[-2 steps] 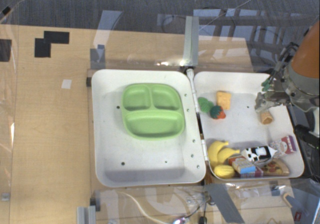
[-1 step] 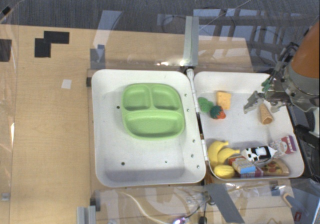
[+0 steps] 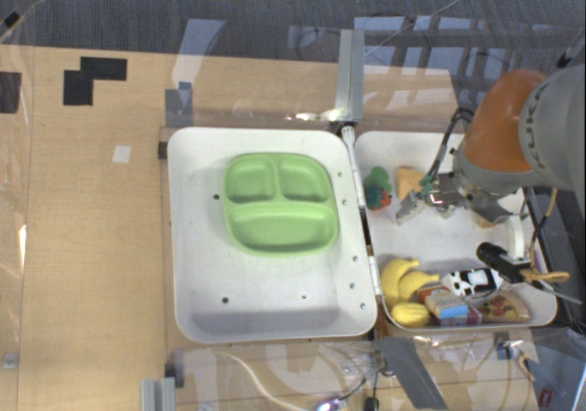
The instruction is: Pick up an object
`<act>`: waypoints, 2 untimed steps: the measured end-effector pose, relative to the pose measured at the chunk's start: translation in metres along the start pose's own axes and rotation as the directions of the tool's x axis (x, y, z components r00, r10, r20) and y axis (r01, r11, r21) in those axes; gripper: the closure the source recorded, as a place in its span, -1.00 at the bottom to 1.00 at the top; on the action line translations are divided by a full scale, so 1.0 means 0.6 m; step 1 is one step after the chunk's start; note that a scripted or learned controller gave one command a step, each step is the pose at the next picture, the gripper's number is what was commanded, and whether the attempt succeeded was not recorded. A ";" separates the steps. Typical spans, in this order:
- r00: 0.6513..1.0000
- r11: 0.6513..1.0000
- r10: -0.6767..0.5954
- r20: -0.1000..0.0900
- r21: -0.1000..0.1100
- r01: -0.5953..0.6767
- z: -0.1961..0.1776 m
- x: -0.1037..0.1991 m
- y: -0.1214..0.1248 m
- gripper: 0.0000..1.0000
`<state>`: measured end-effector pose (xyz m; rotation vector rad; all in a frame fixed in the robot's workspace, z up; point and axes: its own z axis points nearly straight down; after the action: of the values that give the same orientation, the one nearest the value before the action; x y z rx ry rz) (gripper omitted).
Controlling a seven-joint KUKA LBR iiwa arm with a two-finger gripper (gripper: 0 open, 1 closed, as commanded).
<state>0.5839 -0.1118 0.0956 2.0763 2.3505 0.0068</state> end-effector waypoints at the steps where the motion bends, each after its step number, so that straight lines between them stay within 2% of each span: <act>1: 0.999 0.999 0.037 0.002 -0.001 -0.037 -0.034 -0.127 0.071 -1.00; 2: 0.996 0.996 -0.090 0.000 -0.005 0.090 0.011 -0.011 0.115 -1.00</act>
<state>0.6530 -0.1098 0.0892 1.9661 2.4393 0.0118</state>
